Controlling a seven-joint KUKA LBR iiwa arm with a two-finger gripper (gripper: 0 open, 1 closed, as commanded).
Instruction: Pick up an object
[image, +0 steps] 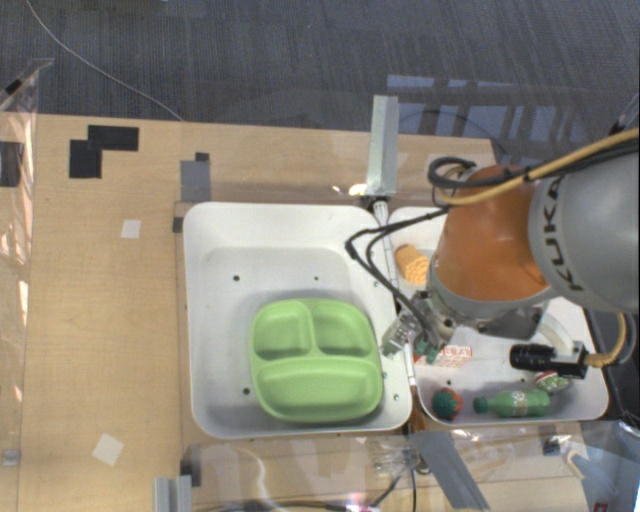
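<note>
Green bottle (515, 402): lies on its side along the near wall of the right bin (490, 378); not lifted.
Small ball (446, 402): green and red, just beside the bottle's cap end, resting on the bin floor.
Green plate (317, 358): three compartments, flat in the near half of the left bin (215, 300); nothing on it.
Red-and-white packet (455, 354): flat in the right bin, near the tool, apart from it.
Tool (408, 338): low over the shared rim between the two bins, at the plate's right edge; I cannot tell whether it is released or clenched, and nothing can be seen in its grasp.
Arm (490, 250): orange band above the wrist, covering much of the right bin.
Yellow piece (411, 262): toward the right bin's far side, partly hidden by the arm.
Counter (100, 330): pale wood, carries both bins.
Progress: judged early; every object rests in its bin, so the grasp and the lift are both left to do.
</note>
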